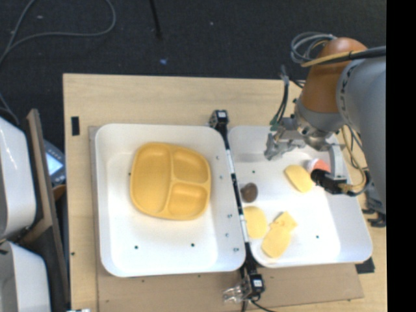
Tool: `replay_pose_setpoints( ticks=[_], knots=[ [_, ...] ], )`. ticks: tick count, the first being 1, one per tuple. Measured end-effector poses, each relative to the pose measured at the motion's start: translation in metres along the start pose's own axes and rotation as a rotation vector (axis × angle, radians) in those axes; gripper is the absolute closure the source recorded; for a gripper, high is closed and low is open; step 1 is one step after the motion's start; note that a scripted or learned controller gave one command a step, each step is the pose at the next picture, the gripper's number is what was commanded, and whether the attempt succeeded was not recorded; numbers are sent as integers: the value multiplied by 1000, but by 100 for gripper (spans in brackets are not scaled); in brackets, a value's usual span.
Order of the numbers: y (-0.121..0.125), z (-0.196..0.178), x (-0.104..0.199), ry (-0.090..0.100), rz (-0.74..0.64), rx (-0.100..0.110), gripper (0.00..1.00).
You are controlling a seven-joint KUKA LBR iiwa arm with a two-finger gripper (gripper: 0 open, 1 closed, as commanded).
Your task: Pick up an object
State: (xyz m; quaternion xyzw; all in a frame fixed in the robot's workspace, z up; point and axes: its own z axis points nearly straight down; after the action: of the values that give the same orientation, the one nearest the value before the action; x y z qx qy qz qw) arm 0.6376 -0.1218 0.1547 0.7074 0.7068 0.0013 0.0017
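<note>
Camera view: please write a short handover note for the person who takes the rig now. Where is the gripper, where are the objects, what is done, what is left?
Gripper: over the back of the right bin, nothing seen between its fingers; open or shut cannot be told.
Right bin: yellow piece beside a pink object, small brown object near the divider, three more yellow pieces toward the front.
Left bin: yellow divided plate.
Done: nothing picked yet.
Left: grasp and lift one object.

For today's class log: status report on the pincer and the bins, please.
Pincer over right bin's far end, nothing seen between its fingers. Yellow pieces and brown lump lie loose nearby. Yellow divided plate in left bin.
</note>
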Motion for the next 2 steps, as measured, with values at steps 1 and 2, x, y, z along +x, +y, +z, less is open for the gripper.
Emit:
replay_pose_setpoints(
  ticks=[1,2],
  knots=[
    [11,-51,-1,0,0,-1,100],
    [12,-90,-2,0,0,0,100]
  ],
)
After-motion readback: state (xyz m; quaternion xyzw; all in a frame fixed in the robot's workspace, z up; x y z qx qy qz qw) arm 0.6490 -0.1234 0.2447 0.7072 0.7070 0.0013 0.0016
